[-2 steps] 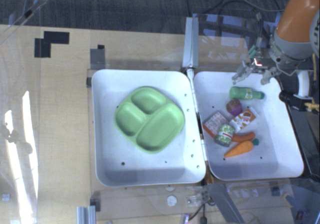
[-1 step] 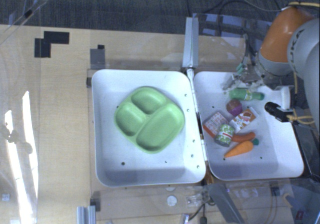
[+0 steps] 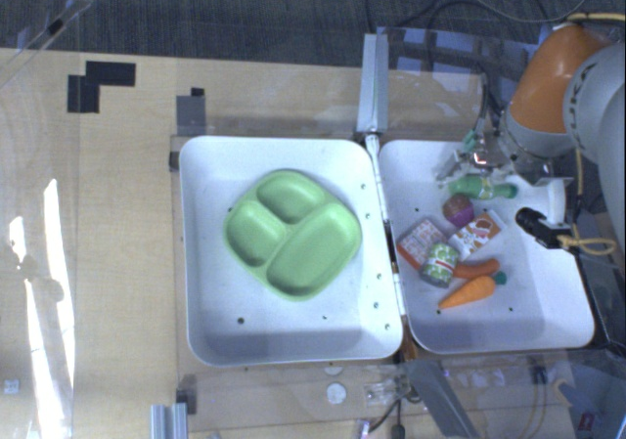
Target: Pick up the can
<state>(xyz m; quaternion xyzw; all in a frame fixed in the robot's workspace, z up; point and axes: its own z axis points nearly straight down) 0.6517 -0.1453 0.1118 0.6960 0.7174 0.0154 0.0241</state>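
The can (image 3: 440,264), small with a green label, lies in the middle of the right bin (image 3: 548,325), between a pink packet (image 3: 421,239) and two carrots (image 3: 469,283). My gripper (image 3: 477,165) hangs over the far end of that bin, open, with nothing between its fingers. It is just above a green bottle (image 3: 486,190) and well behind the can.
A purple object (image 3: 458,209) and a small orange-and-white carton (image 3: 480,231) lie between the bottle and the can. The left bin (image 3: 210,329) holds a green divided plate (image 3: 291,232). A metal divider (image 3: 386,241) separates the bins.
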